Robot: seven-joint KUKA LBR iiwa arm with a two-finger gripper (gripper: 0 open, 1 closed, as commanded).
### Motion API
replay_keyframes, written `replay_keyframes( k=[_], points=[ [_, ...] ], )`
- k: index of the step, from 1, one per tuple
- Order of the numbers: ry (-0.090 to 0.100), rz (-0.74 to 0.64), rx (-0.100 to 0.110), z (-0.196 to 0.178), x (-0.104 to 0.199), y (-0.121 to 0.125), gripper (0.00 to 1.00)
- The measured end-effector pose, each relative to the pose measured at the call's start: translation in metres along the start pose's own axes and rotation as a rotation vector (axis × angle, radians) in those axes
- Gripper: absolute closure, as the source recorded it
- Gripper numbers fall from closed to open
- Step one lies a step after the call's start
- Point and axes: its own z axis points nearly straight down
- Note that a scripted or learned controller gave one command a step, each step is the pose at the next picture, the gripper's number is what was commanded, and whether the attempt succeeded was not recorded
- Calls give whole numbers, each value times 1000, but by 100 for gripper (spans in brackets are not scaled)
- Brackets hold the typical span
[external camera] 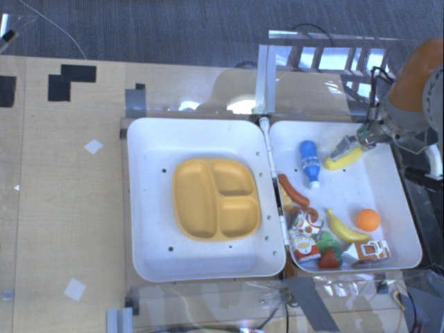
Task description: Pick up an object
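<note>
- Gripper (352, 144) low over the right bin (388, 186), near its far right corner, fingers closed around one end of a yellow banana (345, 159).
- Blue bottle (309, 161) just beside that banana, toward the bin's middle.
- Sausage (293, 190), second banana (345, 229), orange (368, 220) and small cartons along the near edge.
- Yellow divided tray (216, 198) centred in the left bin (152, 186).

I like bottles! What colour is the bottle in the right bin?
Blue, with a white cap and label; the bottle shows best in the camera view.
</note>
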Motion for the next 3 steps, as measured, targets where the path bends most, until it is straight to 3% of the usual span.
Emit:
replay_keyframes(
  k=[1, 2, 3],
  points=[
    [-20, -142, -21, 4, 7, 2, 0],
    [8, -162, 14, 25, 45, -10, 0],
    [8, -106, 14, 23, 78, -59, 0]
  ],
)
